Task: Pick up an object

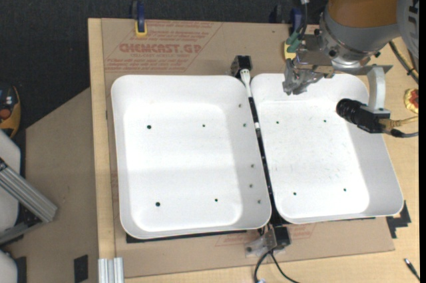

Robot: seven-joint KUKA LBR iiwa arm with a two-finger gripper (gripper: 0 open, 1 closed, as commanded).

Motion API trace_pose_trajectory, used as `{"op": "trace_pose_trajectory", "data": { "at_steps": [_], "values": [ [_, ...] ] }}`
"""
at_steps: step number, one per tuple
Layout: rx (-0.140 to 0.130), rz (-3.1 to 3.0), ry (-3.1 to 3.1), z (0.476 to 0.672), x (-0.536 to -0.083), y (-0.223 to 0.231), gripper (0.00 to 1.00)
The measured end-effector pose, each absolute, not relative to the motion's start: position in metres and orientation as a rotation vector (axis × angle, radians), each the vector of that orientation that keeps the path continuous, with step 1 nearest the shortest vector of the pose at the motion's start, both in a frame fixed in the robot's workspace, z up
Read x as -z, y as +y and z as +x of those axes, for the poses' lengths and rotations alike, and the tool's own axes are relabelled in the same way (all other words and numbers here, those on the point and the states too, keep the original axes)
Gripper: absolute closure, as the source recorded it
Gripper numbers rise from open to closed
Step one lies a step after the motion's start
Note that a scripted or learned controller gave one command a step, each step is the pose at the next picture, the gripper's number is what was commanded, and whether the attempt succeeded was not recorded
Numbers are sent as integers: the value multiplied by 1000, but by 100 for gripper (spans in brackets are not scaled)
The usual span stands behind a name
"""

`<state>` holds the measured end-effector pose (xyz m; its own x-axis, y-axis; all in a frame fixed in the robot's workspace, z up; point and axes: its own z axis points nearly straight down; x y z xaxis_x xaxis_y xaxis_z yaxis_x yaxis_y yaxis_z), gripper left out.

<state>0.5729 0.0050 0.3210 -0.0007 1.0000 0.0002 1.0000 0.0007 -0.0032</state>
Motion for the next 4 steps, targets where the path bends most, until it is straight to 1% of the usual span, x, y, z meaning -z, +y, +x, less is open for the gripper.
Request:
{"op": "trace_pose_trajectory", "data": {
  "at_steps": [1,2,3,4],
  "values": [
    [6,-2223,-2225,569,-347,8,100],
    [-5,-2216,-2222,617,-277,25,100],
    [4,-2222,-2225,619,-295,28,100],
    [-1,-2219,-2221,603,-304,32,100]
  ]
}}
